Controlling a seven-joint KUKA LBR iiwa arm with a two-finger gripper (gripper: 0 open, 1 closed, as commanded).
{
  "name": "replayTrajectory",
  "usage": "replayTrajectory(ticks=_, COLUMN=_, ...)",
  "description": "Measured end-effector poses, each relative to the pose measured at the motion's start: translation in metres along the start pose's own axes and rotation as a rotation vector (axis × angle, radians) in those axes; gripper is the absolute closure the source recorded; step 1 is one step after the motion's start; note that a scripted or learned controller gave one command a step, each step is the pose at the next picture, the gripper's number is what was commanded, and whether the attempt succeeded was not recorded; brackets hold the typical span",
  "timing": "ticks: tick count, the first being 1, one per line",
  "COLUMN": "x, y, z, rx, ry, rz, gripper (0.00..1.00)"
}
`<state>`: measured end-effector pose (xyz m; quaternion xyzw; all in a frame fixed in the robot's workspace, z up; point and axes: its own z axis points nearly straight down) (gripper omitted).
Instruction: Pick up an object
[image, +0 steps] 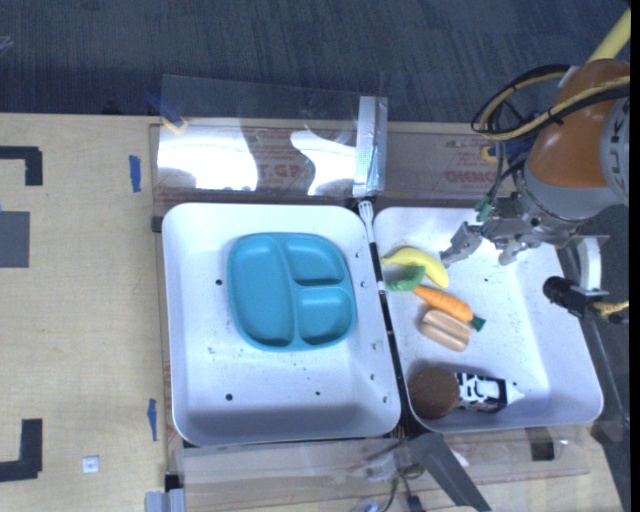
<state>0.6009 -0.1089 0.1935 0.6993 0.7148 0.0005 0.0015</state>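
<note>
In the right bin (540, 330) lie a yellow banana (417, 262), an orange carrot (444, 302) with a green tip, a tan sausage-like piece (443, 331), a brown round object (432, 391) and a black-and-white object (486, 391). My gripper (486, 243) hangs over the bin's back part, just right of the banana. Its fingers are spread open and nothing is between them. The orange-banded wrist (575, 150) rises behind it to the upper right.
The left bin (190, 350) holds a blue divided plate (293, 290). A clear plastic wall (260, 150) and a metal post (369, 145) stand behind the bins. Yellow and black cables (520, 105) loop near the wrist. The wooden bench (70, 320) lies to the left.
</note>
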Motion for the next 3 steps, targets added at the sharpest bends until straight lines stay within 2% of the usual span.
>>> replayTrajectory(ticks=1, x=0.014, y=-0.03, z=0.106, rx=-0.003, ry=0.001, rz=-0.054, gripper=0.0)
replayTrajectory(ticks=2, x=0.012, y=-0.028, z=0.094, rx=-0.01, ry=0.0, rz=-0.049, gripper=1.0)
replayTrajectory(ticks=3, x=0.057, y=0.059, z=0.004, rx=-0.005, ry=0.003, rz=0.005, gripper=1.0)
